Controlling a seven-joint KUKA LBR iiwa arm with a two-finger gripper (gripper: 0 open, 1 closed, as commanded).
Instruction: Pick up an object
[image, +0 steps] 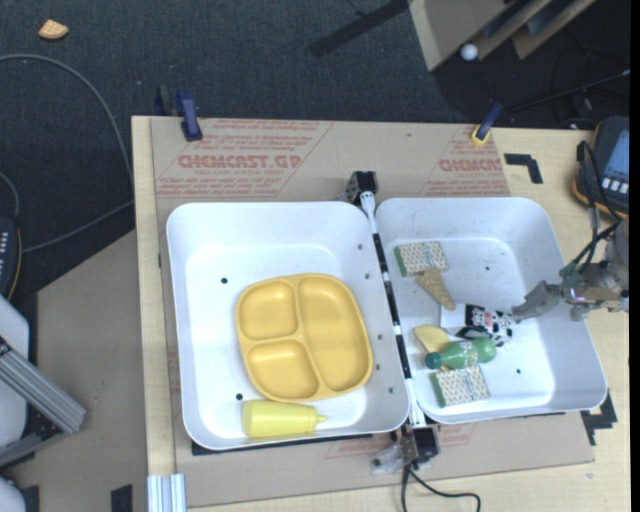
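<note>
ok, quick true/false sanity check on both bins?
1. The yellow divided plate lies in the left bin. True.
2. The yellow bottle stands upright in the right bin. False: it lies on its side in the left bin, below the plate.
3. The green bottle lies in the right bin. True.
4. The gripper hangs above the left bin. False: it is over the right bin, near the small black and white object.
</note>
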